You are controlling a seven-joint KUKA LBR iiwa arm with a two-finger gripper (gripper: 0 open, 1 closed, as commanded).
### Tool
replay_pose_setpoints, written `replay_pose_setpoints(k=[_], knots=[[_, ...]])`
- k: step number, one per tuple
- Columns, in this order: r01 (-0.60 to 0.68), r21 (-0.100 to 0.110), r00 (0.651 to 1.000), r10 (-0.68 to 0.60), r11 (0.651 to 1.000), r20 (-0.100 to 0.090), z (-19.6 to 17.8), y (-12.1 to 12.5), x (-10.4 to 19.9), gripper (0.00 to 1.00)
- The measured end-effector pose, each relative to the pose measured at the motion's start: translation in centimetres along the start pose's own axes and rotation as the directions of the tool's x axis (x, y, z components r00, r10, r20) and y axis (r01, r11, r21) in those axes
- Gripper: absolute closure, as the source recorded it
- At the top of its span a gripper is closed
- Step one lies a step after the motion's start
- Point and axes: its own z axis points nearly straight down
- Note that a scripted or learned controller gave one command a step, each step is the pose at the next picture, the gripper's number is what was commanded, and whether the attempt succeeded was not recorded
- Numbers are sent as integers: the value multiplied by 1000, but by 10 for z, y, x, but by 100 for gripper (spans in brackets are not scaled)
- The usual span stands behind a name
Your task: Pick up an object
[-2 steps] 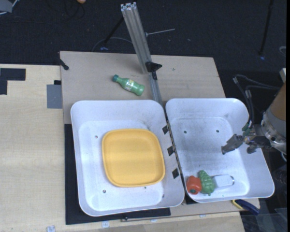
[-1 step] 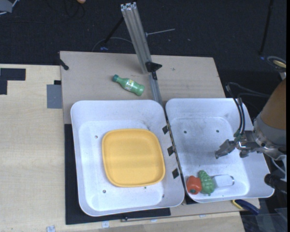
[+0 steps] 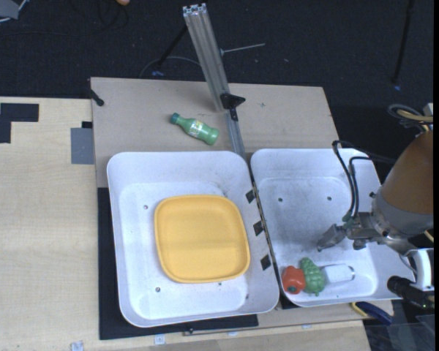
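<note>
A yellow plate (image 3: 202,238) lay flat in the middle of the left bin (image 3: 128,189), and the right bin (image 3: 300,181) sat just beside that bin, their rims touching. In the right bin's near corner a red and green toy vegetable (image 3: 304,278) rested beside a small white object (image 3: 338,273), with the gripper (image 3: 331,240) hovering just above them. A green bottle (image 3: 194,129) lay on its side on the bench behind the left bin.

A green bottle (image 3: 194,128) lies on the bench (image 3: 278,115) behind the bins, beside a slanted metal rail (image 3: 209,50).
</note>
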Motion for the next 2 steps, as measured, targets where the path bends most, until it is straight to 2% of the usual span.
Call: replay_pose_setpoints(k=[1, 2], knots=[[-3, -3, 1000, 3, 1000, 1, -12, 0, -2, 100], [-1, -8, 1000, 1, 1000, 2, -73, -1, 0, 100]])
